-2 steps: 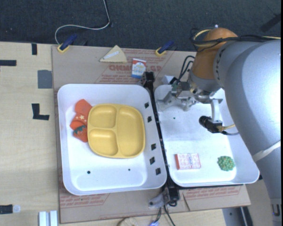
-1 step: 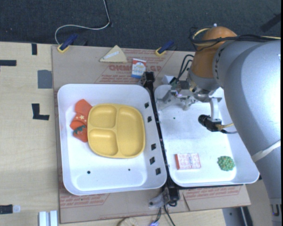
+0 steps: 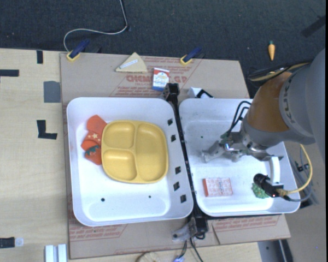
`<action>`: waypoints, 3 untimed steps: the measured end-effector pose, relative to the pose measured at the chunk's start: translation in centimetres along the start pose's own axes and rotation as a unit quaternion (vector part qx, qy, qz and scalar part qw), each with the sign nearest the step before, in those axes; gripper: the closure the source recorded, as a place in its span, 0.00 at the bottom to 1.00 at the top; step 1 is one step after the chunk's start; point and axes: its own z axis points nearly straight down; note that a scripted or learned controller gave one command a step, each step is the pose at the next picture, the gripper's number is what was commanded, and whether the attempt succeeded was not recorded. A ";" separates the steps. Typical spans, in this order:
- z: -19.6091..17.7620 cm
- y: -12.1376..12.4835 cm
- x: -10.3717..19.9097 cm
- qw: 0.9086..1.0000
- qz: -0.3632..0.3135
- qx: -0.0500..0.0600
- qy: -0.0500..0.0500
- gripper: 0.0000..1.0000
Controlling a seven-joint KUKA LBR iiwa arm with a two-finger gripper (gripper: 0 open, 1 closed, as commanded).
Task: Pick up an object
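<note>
Hovered low in the right bin (image 3: 236, 209), jaws (image 3: 212, 155) apparently parted and gripping nothing. Lay just below them: red-printed packet (image 3: 216, 187), flat on the floor. Best approached straight down, pinched across its shorter sides.

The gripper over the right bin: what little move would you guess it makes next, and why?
Probably a short shift toward the red-and-white packet, then down. The gripper sits over bare floor of the right bin with nothing seen between its fingers, and the flat packet lies just below it in the picture, nearer than the green object.
</note>
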 end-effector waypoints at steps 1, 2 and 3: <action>0.0 -6.4 -9.0 1.000 0.001 -0.002 -0.002 0.00; -0.1 0.6 -6.2 1.000 -0.002 -0.004 0.000 0.00; -4.0 2.1 0.8 1.000 -0.002 0.000 0.002 0.00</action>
